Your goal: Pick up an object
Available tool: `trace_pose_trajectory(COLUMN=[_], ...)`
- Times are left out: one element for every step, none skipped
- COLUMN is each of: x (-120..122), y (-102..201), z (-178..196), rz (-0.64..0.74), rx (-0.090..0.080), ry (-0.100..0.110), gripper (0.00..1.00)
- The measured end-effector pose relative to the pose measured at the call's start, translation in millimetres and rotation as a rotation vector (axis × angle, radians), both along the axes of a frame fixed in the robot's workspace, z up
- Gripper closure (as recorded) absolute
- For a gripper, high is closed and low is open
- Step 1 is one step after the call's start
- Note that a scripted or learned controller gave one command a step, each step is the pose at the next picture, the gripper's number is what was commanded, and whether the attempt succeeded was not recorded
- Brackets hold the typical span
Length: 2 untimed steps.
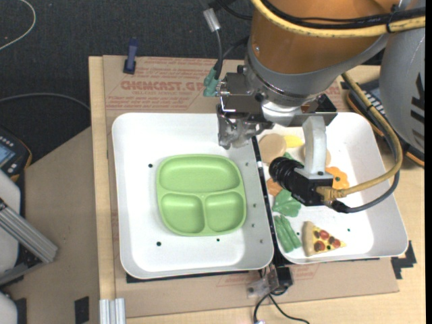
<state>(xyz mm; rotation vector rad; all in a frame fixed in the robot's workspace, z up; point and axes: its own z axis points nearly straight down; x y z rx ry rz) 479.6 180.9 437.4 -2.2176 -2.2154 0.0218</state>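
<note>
- pizza slice (320, 238) nearest the camera, flat in the right bin (378, 235), tip pointing left, crust toward the right
- green bean piece (287, 229) just left of it, long axis running near to far
- green tray (200, 193) sits in the left bin (131, 181), three compartments
- more toy food (tan round (273, 145), yellow bit (292, 140), orange piece (337, 177)) at the right bin's far-left part, partly under the arm
- gripper (234, 135) hangs over the divider between bins, at the far end; can't tell its opening, nothing visibly held
- key relation: the food lies right of and nearer than the gripper; the tan round is the closest pick, I'd judge
</note>
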Motion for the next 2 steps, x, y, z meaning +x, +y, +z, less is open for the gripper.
trace_pose_trajectory(x=[3.1,3.5], y=[0.8,1.3], z=[17.7,27.9], rz=[0.002,0.003], rx=[0.006,0.006], ry=[-0.019,-0.020], gripper=[1.00,1.00])
